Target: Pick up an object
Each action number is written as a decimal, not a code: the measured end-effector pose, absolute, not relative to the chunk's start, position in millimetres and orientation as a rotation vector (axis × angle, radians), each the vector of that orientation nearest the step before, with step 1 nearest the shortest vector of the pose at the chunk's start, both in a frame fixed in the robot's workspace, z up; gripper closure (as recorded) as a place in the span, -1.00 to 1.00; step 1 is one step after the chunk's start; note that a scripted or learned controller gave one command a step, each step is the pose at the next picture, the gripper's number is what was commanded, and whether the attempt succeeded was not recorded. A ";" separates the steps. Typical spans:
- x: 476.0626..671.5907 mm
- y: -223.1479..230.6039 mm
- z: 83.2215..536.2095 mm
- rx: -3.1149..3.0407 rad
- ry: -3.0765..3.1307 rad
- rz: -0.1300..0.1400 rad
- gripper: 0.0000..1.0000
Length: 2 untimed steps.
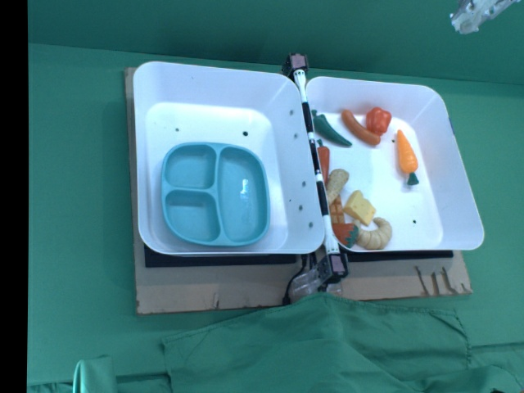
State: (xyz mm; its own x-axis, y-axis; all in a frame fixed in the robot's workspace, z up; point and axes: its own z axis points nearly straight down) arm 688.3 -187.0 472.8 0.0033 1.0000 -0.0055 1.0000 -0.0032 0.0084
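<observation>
Claw (483, 2) high, carrot (407, 156) well below

The pale two-finger gripper (479, 5), well beyond the far right corner of the shallow white right-hand bin (458, 211), is cut off by the top edge and blurred. Near that bin's front left corner, a small orange-and-green toy (345, 234) lies partly hidden under a tan croissant (372, 234).

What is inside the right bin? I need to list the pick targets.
The right bin holds toy food: a green pepper, sausage, red pepper, carrot, cheese and croissant. More pieces crowd its left wall, partly covering each other.
</observation>
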 end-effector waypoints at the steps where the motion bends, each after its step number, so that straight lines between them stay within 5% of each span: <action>1: 699.7 -186.8 523.2 2.215 2.209 0.006 1.00; 2: 699.4 -171.9 529.4 2.217 2.212 0.005 1.00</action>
